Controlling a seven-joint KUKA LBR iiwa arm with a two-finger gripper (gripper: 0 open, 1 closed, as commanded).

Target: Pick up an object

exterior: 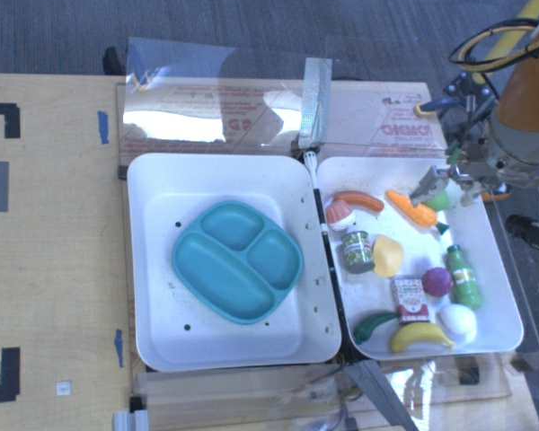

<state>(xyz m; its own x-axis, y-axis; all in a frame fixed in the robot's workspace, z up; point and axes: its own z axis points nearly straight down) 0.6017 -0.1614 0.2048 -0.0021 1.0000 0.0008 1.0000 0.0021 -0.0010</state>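
Nearest the lens, at the six o'clock edge of the right bin, a yellow banana is seen lying against a white egg, with a dark green pepper just beside it at nine o'clock. Further up, a red carton, a purple ball, a green bottle, a lemon-yellow piece and a small jar are crowded together. A blue divided plate is held by the left bin. Up at one o'clock the gripper is positioned over the bin's far corner, just beside an orange carrot and touching or nearly touching something green; whether its fingers are spread or closed cannot be told, and nothing is clearly seen between them. The carrot is judged the likeliest target. A miss could be caused by its slant and tapering shape, and the hot dog at nine o'clock or the bin wall could be struck on descent
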